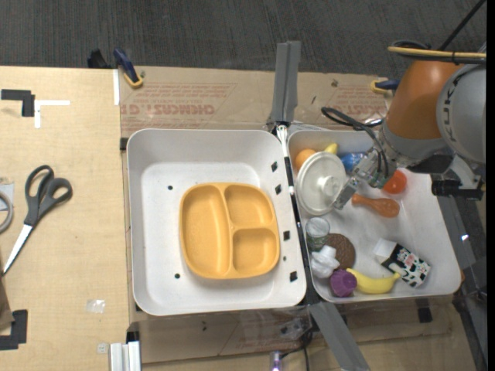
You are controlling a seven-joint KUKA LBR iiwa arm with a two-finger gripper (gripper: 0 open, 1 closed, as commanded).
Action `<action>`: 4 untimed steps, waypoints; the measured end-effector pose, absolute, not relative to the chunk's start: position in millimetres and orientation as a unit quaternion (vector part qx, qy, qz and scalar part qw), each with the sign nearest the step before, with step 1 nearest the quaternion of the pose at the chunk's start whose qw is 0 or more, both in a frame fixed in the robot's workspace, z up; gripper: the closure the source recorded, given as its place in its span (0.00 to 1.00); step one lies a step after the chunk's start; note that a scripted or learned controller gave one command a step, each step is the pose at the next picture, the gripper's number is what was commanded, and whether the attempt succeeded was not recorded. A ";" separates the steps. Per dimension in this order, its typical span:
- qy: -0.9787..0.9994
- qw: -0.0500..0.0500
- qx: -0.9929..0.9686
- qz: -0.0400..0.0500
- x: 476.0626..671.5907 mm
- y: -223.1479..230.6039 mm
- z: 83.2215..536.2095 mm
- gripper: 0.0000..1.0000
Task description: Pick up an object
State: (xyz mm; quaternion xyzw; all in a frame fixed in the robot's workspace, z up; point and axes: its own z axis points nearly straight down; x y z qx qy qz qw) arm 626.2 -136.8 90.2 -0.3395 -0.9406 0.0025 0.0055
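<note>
My gripper (349, 190) hangs low in the right bin (442, 230), at the right rim of a silver metal bowl (319, 182). Whether it touches the bowl I cannot tell. Just right of the gripper lies an orange spoon-shaped piece (377, 205), and a red-orange ball (395, 182) sits behind that. At the bin's back are an orange ball (305, 158), a yellow piece (331, 148) and a blue object (353, 161). Toward the front lie a small glass jar (317, 228), a brown round cookie (341, 249), a purple object (343, 283), a banana (376, 283) and a black-and-white patterned box (408, 266).
The left bin (147, 207) holds a yellow divided plate (230, 229). Scissors (35, 203) lie on the wooden bench at the far left. A grey divider bar (285, 83) runs back between the bins. The arm's orange band (414, 91) stands over the right bin's back corner.
</note>
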 end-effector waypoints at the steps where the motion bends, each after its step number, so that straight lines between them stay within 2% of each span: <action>1: -0.929 -0.001 -0.371 0.000 496.6 -204.3 92.2 0.00; 2: -0.929 -0.003 -0.370 -0.001 498.5 -203.7 101.9 1.00; 3: -0.895 -0.001 -0.446 0.000 509.4 -122.5 240.1 1.00; 4: -0.897 -0.001 -0.441 0.000 546.7 -55.7 278.1 1.00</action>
